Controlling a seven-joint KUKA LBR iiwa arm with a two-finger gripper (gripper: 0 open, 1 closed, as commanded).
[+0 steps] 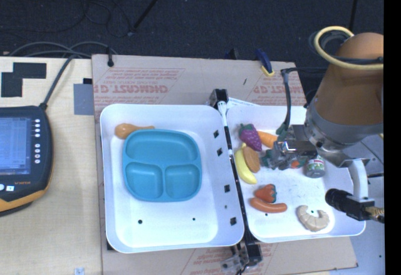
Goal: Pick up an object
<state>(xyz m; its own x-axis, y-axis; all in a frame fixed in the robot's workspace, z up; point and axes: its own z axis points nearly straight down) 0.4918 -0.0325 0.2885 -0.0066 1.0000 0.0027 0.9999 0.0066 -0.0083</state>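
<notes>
My gripper point(280, 158) hangs low over the middle of the right bin point(341, 230), under the grey and orange arm point(351, 92). Just left of it lie a yellow banana point(244, 168) and a brown bun-like piece point(252, 158). Purple grapes point(250, 137) and an orange carrot point(267, 138) sit a little farther back. A small can point(314, 168) stands to its right. In front of it lie a red pepper point(265, 192), a red sausage point(269, 207) and a pale curled pastry point(312, 218).
The left bin point(116, 205) holds a blue divided plate point(163, 164) and an orange drumstick point(128, 130) at its back left corner. A black divider point(229, 170) runs between the bins. A pendant with a screen point(19, 155) lies at the far left.
</notes>
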